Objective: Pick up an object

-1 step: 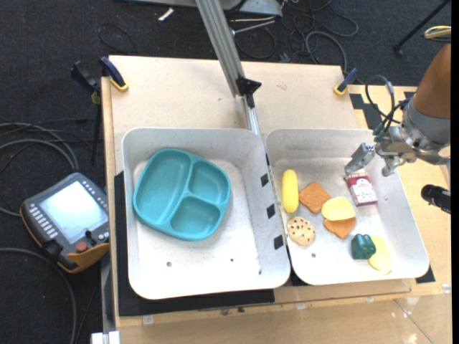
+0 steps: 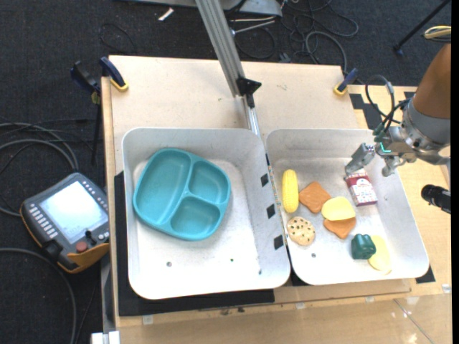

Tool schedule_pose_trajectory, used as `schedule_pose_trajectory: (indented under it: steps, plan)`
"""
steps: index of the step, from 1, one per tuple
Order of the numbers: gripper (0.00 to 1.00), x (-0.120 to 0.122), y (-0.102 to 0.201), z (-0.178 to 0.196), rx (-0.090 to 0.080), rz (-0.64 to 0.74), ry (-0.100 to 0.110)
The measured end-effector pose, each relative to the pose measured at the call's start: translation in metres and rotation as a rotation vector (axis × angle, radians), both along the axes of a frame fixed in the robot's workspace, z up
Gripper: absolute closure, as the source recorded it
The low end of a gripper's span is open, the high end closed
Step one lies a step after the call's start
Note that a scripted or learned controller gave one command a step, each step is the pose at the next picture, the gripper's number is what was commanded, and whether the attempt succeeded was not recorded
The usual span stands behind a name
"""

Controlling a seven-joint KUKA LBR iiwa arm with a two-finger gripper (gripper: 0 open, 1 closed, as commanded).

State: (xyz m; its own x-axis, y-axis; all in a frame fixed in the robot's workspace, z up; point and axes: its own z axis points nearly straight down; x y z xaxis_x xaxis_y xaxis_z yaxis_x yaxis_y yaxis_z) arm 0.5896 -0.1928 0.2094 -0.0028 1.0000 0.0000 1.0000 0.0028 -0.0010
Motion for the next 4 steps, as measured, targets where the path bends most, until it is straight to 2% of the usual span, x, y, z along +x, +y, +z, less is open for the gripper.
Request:
schedule_pose_trajectory:
  steps: [1, 2, 3, 4]
  plan:
    - [0.0, 0.0, -0.009, -0.059, 0.001, -0.004, 0.005]
    - [0.0, 0.002, -0.01, -0.106, -0.007, -0.003, -0.008]
    - [1.0, 0.004, -0.01, -0.093, -0.006, -0.002, -0.014]
    - [1.0, 0.007, -0.019, -0.043, -0.002, -0.003, -0.007]
